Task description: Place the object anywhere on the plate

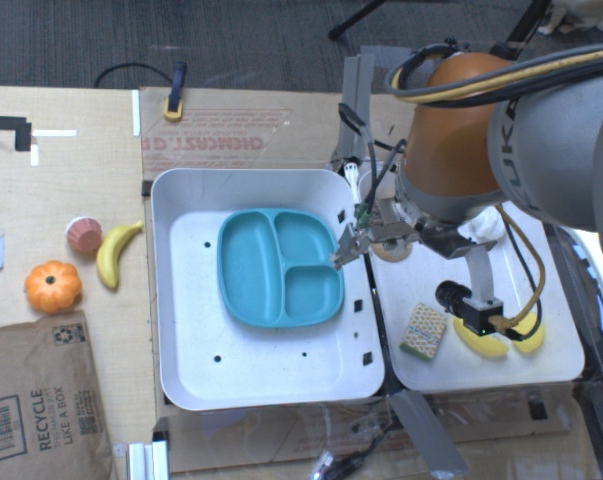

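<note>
Gripper (346, 250) hangs at the blue plate's (279, 268) right rim; can't tell whether it grips anything. Likely object, a yellow banana (493, 339), lies in the right bin (561, 363), well apart, long axis running left-right, curve bowing toward the near edge. Risk: arm's dangling cables snagging it, or a miss.

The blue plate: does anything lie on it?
No, all three compartments of the blue plate are bare; the sponge lies in the right bin.
</note>
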Available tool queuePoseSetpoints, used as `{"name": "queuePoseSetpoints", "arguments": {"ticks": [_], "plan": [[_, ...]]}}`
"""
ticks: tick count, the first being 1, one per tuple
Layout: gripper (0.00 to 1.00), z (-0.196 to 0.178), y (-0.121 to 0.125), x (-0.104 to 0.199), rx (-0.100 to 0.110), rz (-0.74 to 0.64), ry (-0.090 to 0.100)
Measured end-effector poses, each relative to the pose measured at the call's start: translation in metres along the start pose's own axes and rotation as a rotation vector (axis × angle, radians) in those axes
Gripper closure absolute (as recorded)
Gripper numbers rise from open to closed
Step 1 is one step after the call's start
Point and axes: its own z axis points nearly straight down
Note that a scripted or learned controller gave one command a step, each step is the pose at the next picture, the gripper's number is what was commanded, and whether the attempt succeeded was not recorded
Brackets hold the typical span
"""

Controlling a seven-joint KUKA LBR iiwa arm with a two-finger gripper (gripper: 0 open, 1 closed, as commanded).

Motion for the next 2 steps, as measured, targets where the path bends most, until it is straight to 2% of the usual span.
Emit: {"name": "queuePoseSetpoints", "arguments": {"ticks": [1, 2], "plan": [[1.0, -0.008, 0.0, -0.002, 0.002, 0.004, -0.001], [1.0, 0.024, 0.052, 0.034, -0.001, -0.069, -0.001]]}}
